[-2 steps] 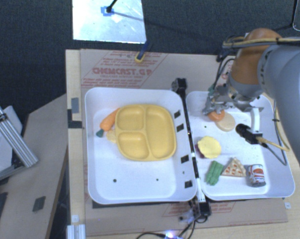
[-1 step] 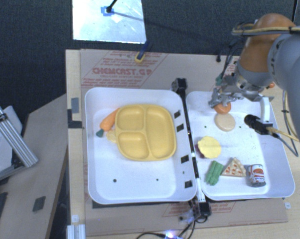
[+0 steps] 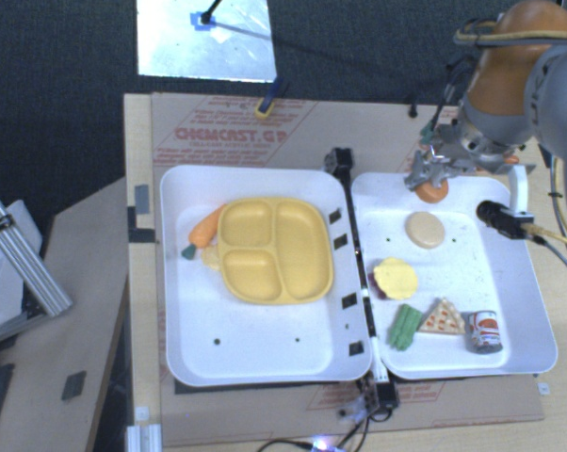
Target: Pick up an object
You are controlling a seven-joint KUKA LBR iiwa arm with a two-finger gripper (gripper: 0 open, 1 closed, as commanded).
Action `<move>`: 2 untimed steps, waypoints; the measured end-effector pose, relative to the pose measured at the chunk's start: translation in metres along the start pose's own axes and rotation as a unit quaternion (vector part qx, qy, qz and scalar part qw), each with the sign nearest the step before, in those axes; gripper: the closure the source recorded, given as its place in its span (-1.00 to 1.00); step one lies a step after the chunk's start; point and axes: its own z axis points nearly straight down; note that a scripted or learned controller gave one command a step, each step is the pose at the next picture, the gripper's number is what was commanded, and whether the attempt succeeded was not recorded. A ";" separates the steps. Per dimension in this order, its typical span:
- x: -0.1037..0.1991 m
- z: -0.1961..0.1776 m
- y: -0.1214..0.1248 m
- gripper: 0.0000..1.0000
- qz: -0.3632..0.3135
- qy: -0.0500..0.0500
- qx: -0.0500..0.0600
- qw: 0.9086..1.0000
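1. Two shallow white bins sit side by side on the bench: the left bin (image 3: pixel 185 347) and the right bin (image 3: pixel 533 281), split by a black hinged divider (image 3: pixel 354 252).
2. At 2 o'clock in the view, the grey arm with its orange band (image 3: pixel 510 73) reaches in over the far edge of the right bin.
3. Its gripper (image 3: pixel 429 177) hangs at 12 o'clock of the right bin, directly above an orange round object (image 3: pixel 432 192), possibly a toy fruit, which lies against the bin's far wall.
4. From this slant the fingertips blur into the orange object, so I cannot tell whether they are spread, closed, or pinching it.
5. Just toward 6 o'clock from the orange object lies a pale beige round disc (image 3: pixel 425 229), like a cookie or bun.
6. Further toward 6 o'clock sits a yellow-topped burger-like piece (image 3: pixel 395 278) with a dark layer underneath.
7. At 6 o'clock in the right bin lies a green pod-like vegetable (image 3: pixel 404 326), and just beside it at 3 o'clock a pizza slice (image 3: pixel 442 317).
8. Right beside the pizza slice, at 5 o'clock of the bin, a small can (image 3: pixel 484 331) lies on its side.
9. In the left bin rests a yellow divided plate (image 3: pixel 269 250) with three compartments.
10. A toy carrot (image 3: pixel 203 229) lies touching the plate's edge at 9 o'clock.
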 end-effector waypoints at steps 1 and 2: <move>0.000 -0.024 0.001 1.00 0.000 0.000 0.000 1.000; 0.054 -0.031 -0.025 1.00 -0.003 0.001 0.002 1.000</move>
